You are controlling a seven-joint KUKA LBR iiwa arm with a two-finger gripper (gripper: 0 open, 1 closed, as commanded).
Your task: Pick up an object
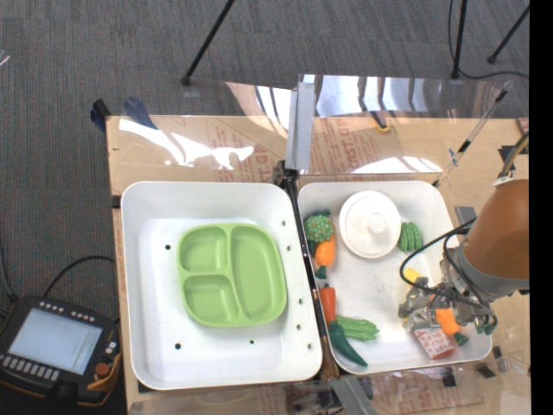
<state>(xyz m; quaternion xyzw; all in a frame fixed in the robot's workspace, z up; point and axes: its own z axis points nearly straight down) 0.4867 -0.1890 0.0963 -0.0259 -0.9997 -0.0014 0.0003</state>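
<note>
Two white bins sit on the tan desk (199,150), which bears faded red print. In the left bin (138,232) lies a lime-green divided plate (232,275). Against the right bin's (436,197) left wall sit a green broccoli piece (318,226), an orange fruit (325,252) and an orange carrot (328,303); near its front edge lie a dark green cucumber (346,346) and a lighter green pea pod (357,326). A white round lid (370,224) has a green ridged vegetable (410,236) beside it. An orange piece (447,322) and a red-patterned packet (433,342) lie by the front right corner. The arm (505,240) is grey with an orange band
</note>
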